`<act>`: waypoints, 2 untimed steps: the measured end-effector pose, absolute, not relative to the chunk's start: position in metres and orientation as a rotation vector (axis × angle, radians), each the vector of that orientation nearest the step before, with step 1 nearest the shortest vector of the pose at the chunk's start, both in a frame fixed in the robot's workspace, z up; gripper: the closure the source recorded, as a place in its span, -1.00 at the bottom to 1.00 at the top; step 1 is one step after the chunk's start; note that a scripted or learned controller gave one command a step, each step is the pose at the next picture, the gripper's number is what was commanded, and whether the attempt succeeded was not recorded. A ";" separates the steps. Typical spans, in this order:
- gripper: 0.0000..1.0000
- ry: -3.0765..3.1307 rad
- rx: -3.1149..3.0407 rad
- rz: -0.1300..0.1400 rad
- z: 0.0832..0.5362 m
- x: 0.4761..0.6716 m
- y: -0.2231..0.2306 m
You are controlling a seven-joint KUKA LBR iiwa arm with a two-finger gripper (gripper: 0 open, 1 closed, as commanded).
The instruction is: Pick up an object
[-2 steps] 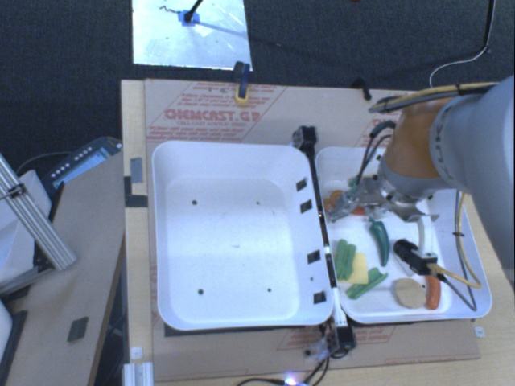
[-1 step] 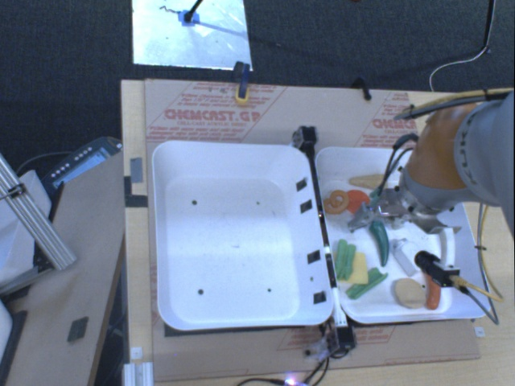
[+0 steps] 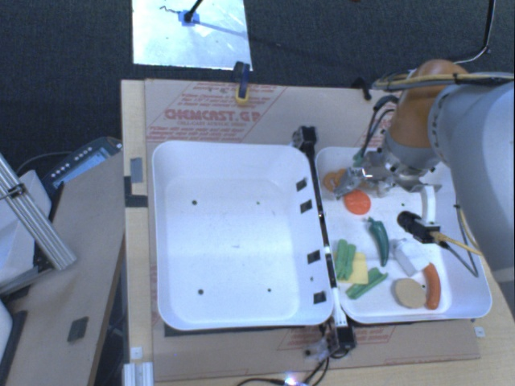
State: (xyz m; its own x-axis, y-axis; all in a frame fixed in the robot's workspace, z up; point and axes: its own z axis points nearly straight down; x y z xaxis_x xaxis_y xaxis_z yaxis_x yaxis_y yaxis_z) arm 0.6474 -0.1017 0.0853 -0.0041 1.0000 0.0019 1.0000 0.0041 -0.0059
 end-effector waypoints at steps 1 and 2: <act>1.00 -2.229 -2.218 -0.003 0.096 0.647 -0.102; 1.00 -2.217 -2.217 0.005 0.083 0.559 -0.087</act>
